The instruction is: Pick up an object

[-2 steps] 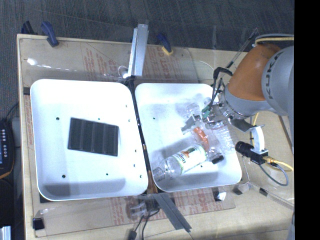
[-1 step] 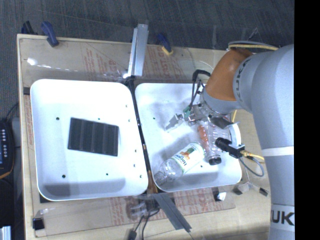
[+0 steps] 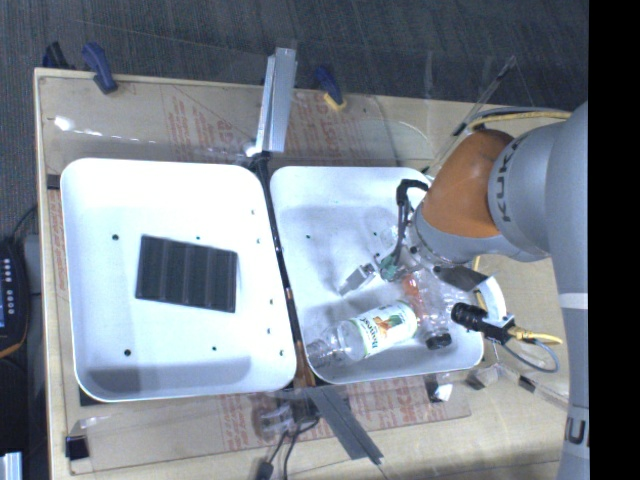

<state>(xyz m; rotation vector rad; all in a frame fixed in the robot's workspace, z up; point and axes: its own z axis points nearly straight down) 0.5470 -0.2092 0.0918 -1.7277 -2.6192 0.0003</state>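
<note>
Gripper point(image 3: 372, 271): finger state cannot be determined. Clear plastic bottle point(image 3: 372, 332) lies just below; likely light, slippery; grasp mid-body.

The grey KUKA arm with the orange band above its wrist point(image 3: 470, 193) enters from the right side of the view and angles downward to the left. Its two-finger gripper point(image 3: 372, 271) points down-left, with finger spacing indiscernible.

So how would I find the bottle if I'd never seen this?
Look in the right bin, the one the arm reaches into. Near its front edge lies a clear bottle on its side. It alone has a white and green label.
</note>
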